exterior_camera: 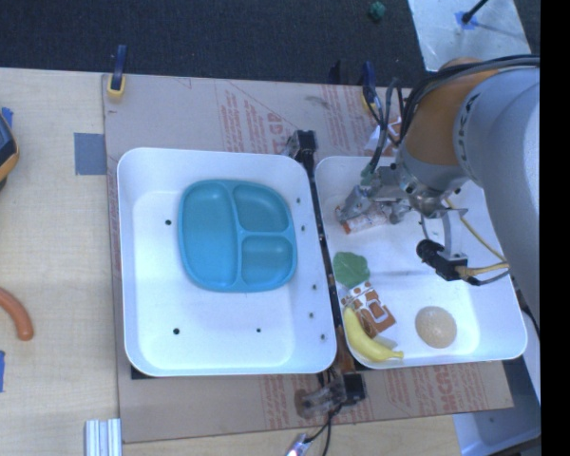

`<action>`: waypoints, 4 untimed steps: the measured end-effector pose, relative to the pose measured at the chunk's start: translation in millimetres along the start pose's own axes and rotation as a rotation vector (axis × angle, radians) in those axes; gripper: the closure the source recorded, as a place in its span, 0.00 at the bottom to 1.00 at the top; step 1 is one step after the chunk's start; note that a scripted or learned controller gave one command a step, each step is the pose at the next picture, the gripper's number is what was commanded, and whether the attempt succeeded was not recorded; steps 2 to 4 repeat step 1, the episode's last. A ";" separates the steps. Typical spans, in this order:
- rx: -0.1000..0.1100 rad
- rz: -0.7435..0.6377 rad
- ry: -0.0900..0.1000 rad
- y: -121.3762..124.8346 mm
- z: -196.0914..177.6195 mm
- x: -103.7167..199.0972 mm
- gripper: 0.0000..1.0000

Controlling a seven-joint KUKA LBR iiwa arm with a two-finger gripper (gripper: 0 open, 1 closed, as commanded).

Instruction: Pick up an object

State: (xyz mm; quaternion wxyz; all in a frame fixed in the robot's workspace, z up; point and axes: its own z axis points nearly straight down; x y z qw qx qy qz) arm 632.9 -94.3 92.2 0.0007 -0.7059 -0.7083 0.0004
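Gripper (375,202) is low at ten o'clock in the right bin (494,345), though whether it's clenched we cannot tell, so we'd centre squarely over that red-and-white packet (359,218) before lifting.

The robot arm (499,112) is big, round and grey, with a wide orange band (437,112) near its end. Thin yellow and black cables (475,255) loop off it. A small black part (442,259) sticks out below the silver pincer (375,202).
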 end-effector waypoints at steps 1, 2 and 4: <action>0.002 -0.004 0.000 0.1 -10.3 -0.5 1.00; 0.002 -0.004 0.000 0.1 -10.3 -0.5 1.00; 0.002 -0.004 0.000 0.1 -10.3 -0.5 1.00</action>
